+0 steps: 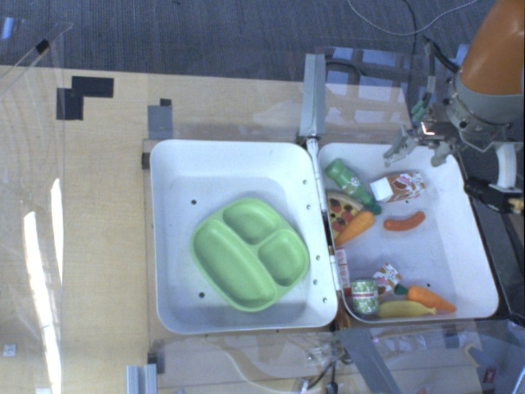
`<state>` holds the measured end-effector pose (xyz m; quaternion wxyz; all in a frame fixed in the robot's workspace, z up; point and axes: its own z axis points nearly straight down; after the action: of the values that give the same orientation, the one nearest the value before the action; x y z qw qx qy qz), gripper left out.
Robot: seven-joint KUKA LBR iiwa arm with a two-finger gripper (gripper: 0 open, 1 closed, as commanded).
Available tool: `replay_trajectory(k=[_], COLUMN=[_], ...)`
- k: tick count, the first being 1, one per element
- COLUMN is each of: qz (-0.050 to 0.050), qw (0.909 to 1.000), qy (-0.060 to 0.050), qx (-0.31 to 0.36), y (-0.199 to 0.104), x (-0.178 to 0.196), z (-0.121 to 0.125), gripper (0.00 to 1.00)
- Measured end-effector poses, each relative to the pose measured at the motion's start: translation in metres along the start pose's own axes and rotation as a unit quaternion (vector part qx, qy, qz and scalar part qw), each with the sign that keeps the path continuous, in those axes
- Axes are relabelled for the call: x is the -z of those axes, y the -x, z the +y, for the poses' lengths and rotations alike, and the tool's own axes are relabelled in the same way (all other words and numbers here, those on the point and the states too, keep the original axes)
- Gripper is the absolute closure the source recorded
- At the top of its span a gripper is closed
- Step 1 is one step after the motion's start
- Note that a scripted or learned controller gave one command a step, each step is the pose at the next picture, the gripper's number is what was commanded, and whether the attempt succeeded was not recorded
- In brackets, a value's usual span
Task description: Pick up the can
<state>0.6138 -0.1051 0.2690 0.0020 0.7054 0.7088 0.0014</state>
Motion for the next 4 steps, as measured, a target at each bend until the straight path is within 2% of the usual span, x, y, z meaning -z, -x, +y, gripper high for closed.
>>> replay_trajectory(k=[1, 2, 3, 4], qz=[0.000, 0.001, 0.000, 0.000], qw=[0.9951, 0.9981, 1.0000, 1.0000], qy=[0.003, 0.004, 0.004, 0.009], qx=[-0.099, -0.062, -0.005, -0.004], y=[0.045, -0.003, 0.028, 0.027], x=[-0.180, -0.179, -0.179, -0.167], z=[-0.070, -0.118, -0.123, -0.120], gripper=[0.00, 0.00, 0.00, 1.00])
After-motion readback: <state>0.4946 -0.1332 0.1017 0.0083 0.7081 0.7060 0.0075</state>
